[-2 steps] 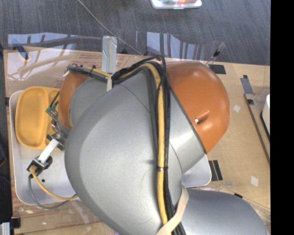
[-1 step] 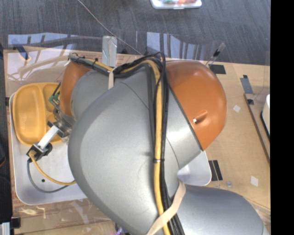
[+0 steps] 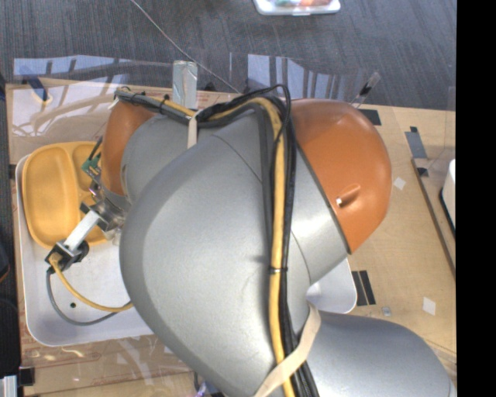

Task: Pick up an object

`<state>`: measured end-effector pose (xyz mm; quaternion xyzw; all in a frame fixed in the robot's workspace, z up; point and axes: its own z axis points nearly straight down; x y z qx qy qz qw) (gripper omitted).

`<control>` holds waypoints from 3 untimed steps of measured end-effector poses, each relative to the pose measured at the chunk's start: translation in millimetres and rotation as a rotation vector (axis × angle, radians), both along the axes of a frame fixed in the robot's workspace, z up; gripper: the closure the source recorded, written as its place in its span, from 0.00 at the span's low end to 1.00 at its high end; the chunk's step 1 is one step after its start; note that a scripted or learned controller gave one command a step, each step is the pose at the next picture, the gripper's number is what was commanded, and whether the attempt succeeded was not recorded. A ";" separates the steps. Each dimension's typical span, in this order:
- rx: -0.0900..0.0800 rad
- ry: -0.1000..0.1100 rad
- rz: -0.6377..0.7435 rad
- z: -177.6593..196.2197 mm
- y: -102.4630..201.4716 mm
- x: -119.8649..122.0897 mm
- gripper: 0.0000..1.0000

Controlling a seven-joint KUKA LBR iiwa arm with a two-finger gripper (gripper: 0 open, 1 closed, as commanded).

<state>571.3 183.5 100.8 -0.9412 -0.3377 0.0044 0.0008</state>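
Left bin [image 3: 35,298]: white and shallow, with its left half exposed. One task object is visible in it, a yellow oval dish-shaped thing [image 3: 48,194]. It lies flat with its hollow side up, in the bin's 10 o'clock corner, with its long axis running 12 to 6.

Gripper [image 3: 106,203]: sits over the same bin, directly at 3 o'clock of the yellow thing. In this view its body overlaps the yellow thing's right edge. I cannot tell whether they actually touch, since the wrist covers that spot. I also cannot tell how far the gripper is open, because the arm blocks the tips. Nothing can be confirmed as held. The yellow thing looks flat on the bin floor, not lifted.

Arm [image 3: 232,256]: one grey arm, very close to the camera, covering the frame from centre down to 5 o'clock. Its orange band [image 3: 349,170] is at 2 o'clock of centre.

Right bin [image 3: 337,288]: only a white corner pokes out under the arm, at 4 o'clock of centre. Its contents are hidden.

Other counts:
- One silver upright cylinder [image 3: 184,81] at the bench's back edge, at 12 o'clock.
- One white tray-like item [image 3: 298,6] at the top edge, on the dark floor beyond the bench.
- At least two black tape marks [image 3: 363,288] on the bare bench at 3 to 4 o'clock.
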 end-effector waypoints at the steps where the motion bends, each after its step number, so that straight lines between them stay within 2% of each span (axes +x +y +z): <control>1: -0.001 0.006 0.010 8.3 2.2 -1.5 1.00; 2: 0.006 -0.021 -0.317 -3.1 34.3 -46.0 1.00; 3: -0.022 0.078 -0.484 -2.2 37.2 39.9 1.00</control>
